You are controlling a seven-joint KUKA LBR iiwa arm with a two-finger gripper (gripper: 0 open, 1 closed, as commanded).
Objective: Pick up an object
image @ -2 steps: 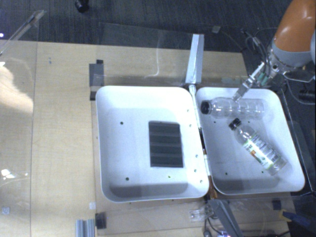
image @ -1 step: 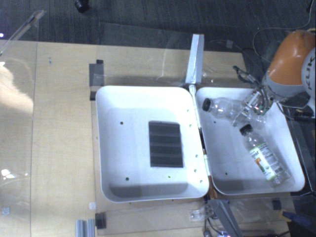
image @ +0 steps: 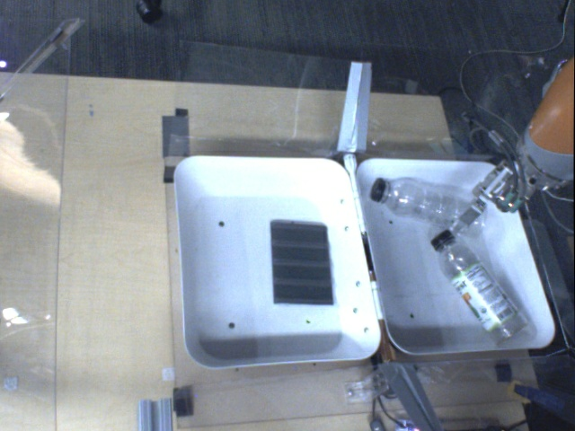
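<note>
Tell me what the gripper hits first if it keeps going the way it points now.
Probably the clear bottle lying near the right bin's back wall. The gripper points down-left toward it, though depth is hard to judge; the second bottle lies just below that line.

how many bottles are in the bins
2, both in the right bin. One bottle lies near the back, cap toward the divider. The other bottle lies slanted toward the front right corner, its cap pointing back. None seems hidden.
</note>
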